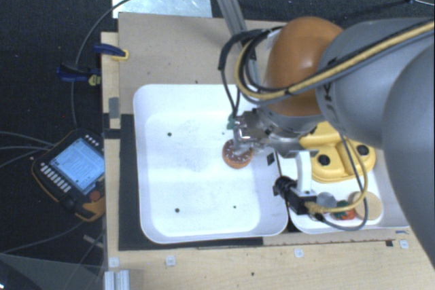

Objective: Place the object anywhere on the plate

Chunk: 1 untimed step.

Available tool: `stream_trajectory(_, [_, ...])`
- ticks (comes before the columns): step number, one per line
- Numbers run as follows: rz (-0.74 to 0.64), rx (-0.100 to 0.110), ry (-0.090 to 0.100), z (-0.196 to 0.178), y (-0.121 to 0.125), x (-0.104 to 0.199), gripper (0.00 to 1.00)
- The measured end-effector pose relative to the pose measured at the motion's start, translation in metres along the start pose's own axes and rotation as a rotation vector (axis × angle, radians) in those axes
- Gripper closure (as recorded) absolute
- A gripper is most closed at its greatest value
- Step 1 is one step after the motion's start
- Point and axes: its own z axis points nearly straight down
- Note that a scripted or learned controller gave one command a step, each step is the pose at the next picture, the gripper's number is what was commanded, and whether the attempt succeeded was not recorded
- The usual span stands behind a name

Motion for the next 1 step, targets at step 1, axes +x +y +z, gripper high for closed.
stream_trajectory(1, [0.006, -0.001, -0.002, -0.0008, 0.0005, -0.0034, 0.00])
